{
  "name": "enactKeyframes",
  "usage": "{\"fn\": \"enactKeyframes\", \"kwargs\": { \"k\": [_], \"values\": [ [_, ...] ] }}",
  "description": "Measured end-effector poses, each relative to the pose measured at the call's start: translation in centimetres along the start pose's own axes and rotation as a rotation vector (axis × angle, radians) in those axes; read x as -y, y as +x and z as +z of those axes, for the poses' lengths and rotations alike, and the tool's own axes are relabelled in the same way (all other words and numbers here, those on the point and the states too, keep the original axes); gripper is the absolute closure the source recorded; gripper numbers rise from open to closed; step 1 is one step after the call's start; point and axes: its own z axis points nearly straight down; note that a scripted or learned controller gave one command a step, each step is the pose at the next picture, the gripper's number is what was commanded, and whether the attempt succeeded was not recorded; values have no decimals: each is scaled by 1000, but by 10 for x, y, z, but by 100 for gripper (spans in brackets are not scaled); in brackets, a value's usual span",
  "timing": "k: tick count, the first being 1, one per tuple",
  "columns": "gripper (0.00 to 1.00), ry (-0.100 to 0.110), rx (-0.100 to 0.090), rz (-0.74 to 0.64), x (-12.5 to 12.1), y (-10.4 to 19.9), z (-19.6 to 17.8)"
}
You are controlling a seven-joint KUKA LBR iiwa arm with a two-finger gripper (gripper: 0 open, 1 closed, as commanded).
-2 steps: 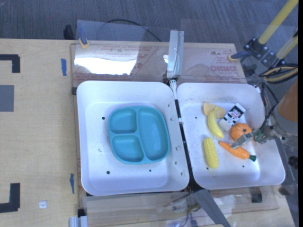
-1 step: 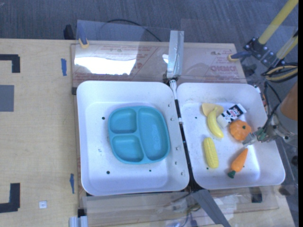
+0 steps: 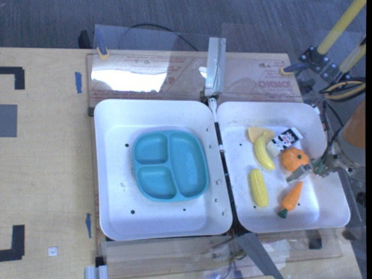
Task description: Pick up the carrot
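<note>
The carrot [image 3: 292,197] lies in the right bin [image 3: 334,214], toward its near right part, tilted so its orange body runs up to the right and its green stub points down to the left. It rests flat on the bin floor, touching nothing I can make out. Just above it hangs the end effector [image 3: 301,172], reaching in from the right over the bin's rim. One grey finger slants down to the left between the carrot and the orange fruit [image 3: 293,158], but from here I cannot tell whether the fingers stand wide or narrow. Nothing sits between them that I can see, so I would not call the carrot held.

The other things crowd the same bin. A corn cob [image 3: 259,188] lies upright to the carrot's left, a little apart. A banana [image 3: 263,150] curves above the corn, and a small black and white packet [image 3: 285,138] sits beside the orange fruit near the bin's far side. The orange fruit looks to be almost touching the finger, which I judge the main nuisance: a descent here could nudge it rather than close on the carrot.

The left bin [image 3: 110,173] holds a blue divided tray [image 3: 170,165], well apart from all this.

To my eye the approach is close but set slightly high, so the pick is not yet done.
</note>
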Motion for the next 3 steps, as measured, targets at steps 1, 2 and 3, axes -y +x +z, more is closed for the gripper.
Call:
{"fn": "enactKeyframes", "kwargs": {
  "k": [1,2,3],
  "values": [
    [0,20,-2,12,13,70,18],
    [100,12,3,15,11,68,6],
    [100,13,-3,-77,-82,113,-101]
  ]
}}
